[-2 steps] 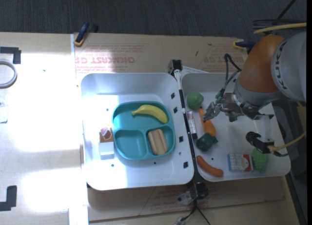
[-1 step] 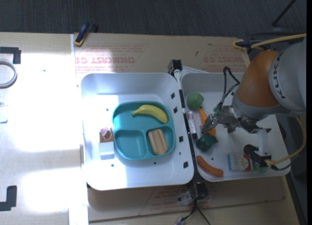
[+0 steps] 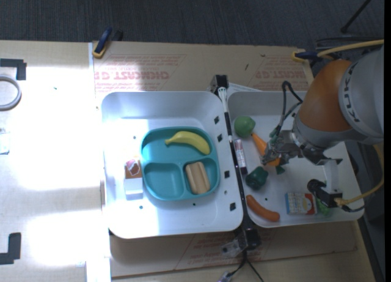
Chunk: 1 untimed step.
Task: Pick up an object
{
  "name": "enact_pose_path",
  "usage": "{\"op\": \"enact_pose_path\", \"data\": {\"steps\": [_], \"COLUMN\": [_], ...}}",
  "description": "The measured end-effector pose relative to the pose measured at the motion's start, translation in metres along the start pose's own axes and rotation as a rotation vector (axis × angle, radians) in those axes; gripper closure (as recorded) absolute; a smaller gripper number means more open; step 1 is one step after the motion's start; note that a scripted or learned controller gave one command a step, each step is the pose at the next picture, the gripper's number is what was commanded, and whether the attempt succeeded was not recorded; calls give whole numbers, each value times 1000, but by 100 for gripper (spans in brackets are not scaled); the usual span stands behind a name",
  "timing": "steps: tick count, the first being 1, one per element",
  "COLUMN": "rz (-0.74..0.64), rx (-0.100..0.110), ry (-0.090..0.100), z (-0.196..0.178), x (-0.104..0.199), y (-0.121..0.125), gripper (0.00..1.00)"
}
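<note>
Mirrored cardboard print (image 3: pixel 139 74), "KUKA" on arm (image 3: pixel 356 100) near claw (image 3: pixel 273 155).

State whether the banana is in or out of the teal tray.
In: the banana lies inside the top compartment of the teal tray.

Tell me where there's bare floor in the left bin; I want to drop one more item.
Free: the left bin floor behind the teal tray and along its front edge. Crowded: the right bin, around the gripper.
</note>
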State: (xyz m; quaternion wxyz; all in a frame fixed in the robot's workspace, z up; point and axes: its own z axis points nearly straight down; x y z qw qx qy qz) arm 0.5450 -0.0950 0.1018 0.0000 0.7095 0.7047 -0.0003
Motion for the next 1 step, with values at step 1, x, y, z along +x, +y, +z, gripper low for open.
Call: {"op": "enact_pose_path", "data": {"steps": [1], "rz": [-9], "rx": [-2], "ry": [-1], "z": [-141], "x": [26], "y": [3], "gripper": [100]}}
